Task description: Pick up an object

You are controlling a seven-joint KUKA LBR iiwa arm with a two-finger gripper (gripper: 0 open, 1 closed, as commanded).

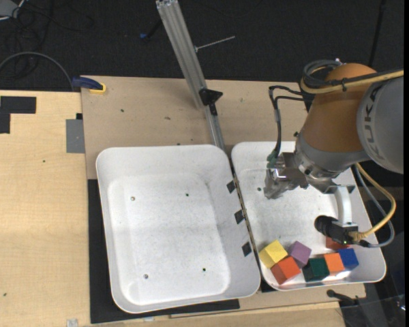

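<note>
Gripper (278,182) hangs over the right bin (253,157), upper-middle floor; open or shut, cannot tell. Blocks cluster in the bin's near corner: yellow block (274,252), purple block (300,251), red block (285,270), green block (316,269), orange block (335,261), blue block (349,257). Left bin (165,229) alongside. Wooden bench (34,196); dark floor (88,33) behind.

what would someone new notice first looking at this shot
The big grey arm with its orange band reaches in from the right, its two-finger gripper over the right white bin. Next, a cluster of small coloured cubes in that bin's near corner: yellow cube, purple cube, red cube, green cube, orange cube, blue cube.
</note>
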